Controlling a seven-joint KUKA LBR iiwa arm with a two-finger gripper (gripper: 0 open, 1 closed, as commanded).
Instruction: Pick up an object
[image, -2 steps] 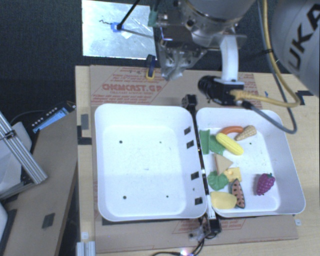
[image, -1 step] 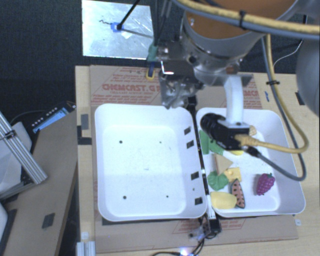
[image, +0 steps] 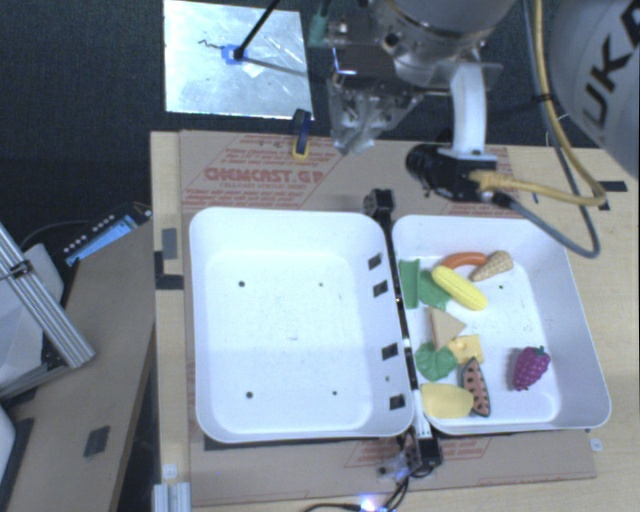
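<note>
From the camera above the bench, my gripper (image: 352, 125) hangs high beyond the far edge of the two bins, over the cardboard sheet (image: 260, 172), and it comes through pale and blurred, so I cannot tell how it is set; nothing shows in it. I judge the pick has not begun: I am parked clear of the work, and the next move calls for swinging toward the near right and lowering into the right bin (image: 575, 330), where everything worth taking lies. The left bin (image: 280, 320) shows bare white floor with a few dark specks. The right bin holds toy food crowded toward its left wall: a corn cob (image: 459, 288) lying across a green piece (image: 418, 285), an orange sausage-like piece (image: 462, 260) and a tan cone (image: 493, 266) behind them, a tan wedge (image: 443, 326), a yellow cheese block (image: 466, 348), a green leaf (image: 434, 360), a watermelon slice (image: 475, 387) and a yellow fruit (image: 447, 402). The purple grapes (image: 529, 367) sit apart from the cluster, which I judge makes them the easiest target.
</note>
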